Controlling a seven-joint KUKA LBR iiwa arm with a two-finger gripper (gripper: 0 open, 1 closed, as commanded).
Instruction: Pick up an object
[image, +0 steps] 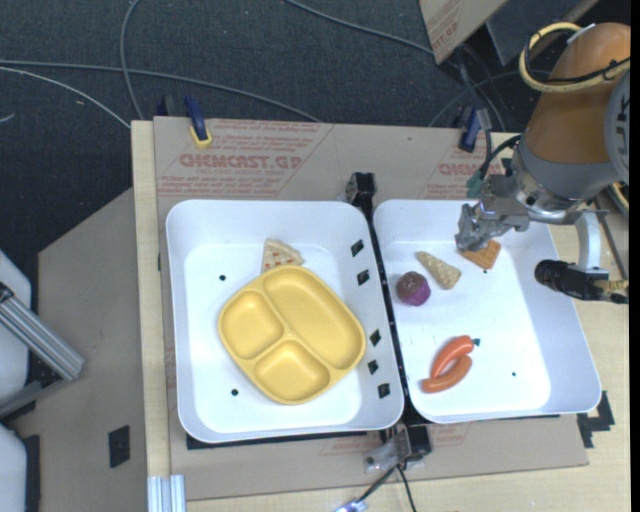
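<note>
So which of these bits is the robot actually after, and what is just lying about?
Part of the job:
- gripper, low in the right bin
- orange piece right under it
- tan wedge
- purple onion
- red pepper

Just lying about:
- yellow divided plate in the left bin
- tan wedge behind the plate
- blue clamps

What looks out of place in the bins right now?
One thing: a wedge of food in the left bin lies half tucked under the yellow divided plate rather than on it. The right bin's items lie loose and separate.
</note>
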